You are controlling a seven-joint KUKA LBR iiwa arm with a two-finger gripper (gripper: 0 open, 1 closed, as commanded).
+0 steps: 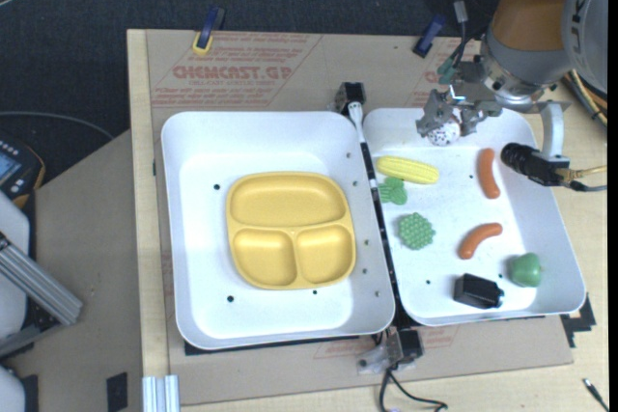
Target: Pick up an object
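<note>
Gripper [446, 123] is placed at 12 o'clock of the right bin [550, 236], over a small white ball [443, 133], presumably the target; finger state cannot be told. Corn [407, 170] is left at 7 o'clock.

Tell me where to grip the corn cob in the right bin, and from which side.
Grip the corn cob across its middle, coming straight down from above. It lies flat, long axis running left to right, so the fingers should close over its narrow width. The green piece lies close at its lower left, so stay mid-cob or toward the right.
</note>
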